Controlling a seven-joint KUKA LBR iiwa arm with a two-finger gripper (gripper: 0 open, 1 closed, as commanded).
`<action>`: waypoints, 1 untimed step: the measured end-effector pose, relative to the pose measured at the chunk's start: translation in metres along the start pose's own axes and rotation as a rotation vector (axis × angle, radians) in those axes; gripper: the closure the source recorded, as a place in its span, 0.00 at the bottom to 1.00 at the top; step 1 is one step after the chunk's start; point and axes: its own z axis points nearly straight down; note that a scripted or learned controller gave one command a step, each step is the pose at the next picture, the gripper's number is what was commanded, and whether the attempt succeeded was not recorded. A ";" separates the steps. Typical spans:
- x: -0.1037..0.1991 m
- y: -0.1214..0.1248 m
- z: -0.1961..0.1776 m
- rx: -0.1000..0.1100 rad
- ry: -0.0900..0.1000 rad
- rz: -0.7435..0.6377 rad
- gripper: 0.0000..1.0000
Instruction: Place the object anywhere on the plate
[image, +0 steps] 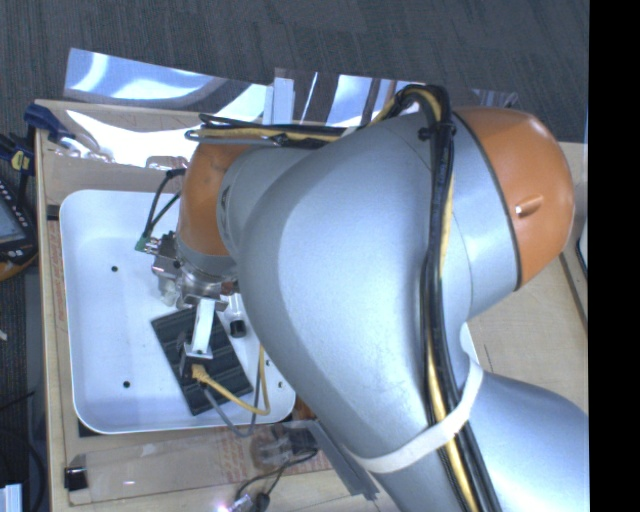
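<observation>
Hovering low in the white bin (100, 300), the fingers (192, 288) sit too hidden to tell their spread.

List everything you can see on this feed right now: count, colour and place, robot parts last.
white bin: one, white, on the left part of the bench
bench: one, tan, under and around the bin
shiny panel: one, silvery, standing along the bench's far edge behind the bin
dark gadget: one, black with an orange edge, cut off by the view's left border, beside the bench
carpet: dark grey, beyond the bench at the top
arm: one, grey with an orange band, reaching in from the right across most of the view
pincer: one, metal-grey, over the right half of the bin
</observation>
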 end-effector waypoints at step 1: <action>-0.024 -0.089 -0.004 -0.006 0.005 0.022 1.00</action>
